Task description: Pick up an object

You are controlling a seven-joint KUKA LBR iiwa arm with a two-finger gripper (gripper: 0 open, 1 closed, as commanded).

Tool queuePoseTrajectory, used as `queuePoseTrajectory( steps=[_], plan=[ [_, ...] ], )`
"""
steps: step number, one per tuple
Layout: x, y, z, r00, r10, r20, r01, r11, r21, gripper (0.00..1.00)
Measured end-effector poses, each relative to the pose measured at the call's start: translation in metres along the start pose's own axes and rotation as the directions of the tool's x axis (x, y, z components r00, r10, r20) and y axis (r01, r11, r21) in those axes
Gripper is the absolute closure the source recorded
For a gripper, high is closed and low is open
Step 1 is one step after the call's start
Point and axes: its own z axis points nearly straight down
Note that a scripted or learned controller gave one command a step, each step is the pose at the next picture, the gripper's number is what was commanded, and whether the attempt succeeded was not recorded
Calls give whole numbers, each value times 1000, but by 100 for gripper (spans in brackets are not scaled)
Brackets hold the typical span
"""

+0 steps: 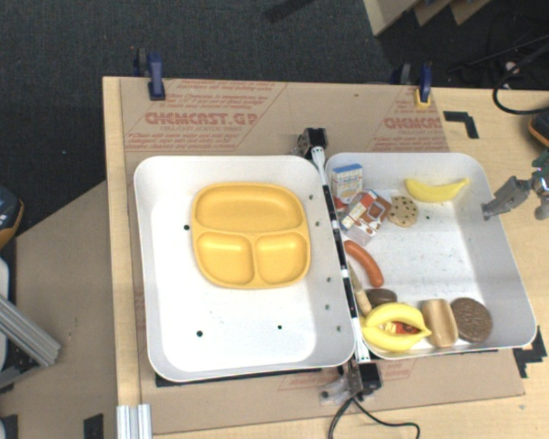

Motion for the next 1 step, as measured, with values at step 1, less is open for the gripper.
queuePoseTrajectory(
  steps=[1],
  plan=[
    [46, 49, 193, 1000, -5, -4, 5, 1000, 6, 0]
  ],
)
